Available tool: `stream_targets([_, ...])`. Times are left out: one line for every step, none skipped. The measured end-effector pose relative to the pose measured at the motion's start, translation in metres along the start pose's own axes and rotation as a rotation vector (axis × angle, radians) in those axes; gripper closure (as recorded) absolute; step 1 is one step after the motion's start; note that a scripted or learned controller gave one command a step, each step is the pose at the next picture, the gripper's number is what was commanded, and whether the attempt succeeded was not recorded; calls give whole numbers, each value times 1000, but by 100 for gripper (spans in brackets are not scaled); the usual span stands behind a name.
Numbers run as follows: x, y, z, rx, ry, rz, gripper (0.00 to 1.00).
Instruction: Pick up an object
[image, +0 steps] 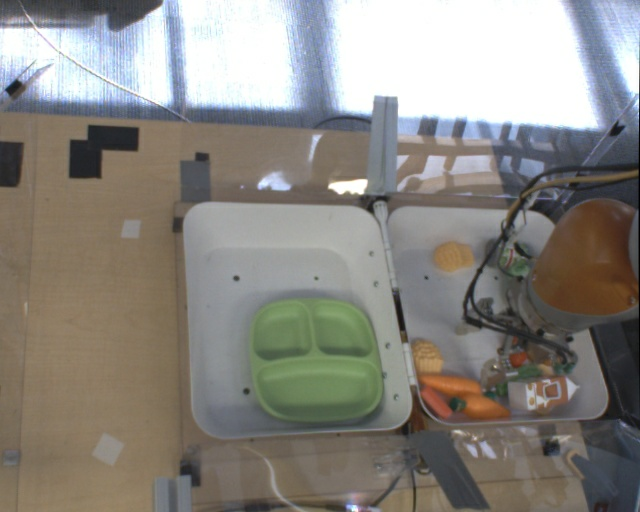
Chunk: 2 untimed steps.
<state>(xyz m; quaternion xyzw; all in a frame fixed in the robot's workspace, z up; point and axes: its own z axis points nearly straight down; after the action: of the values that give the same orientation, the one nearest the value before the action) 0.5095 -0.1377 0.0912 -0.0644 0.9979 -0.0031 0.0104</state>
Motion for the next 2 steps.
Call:
stream_targets([-26, -68, -52, -2, 8, 149, 0])
stream_targets([-44, -63, 3, -2, 7, 246, 0])
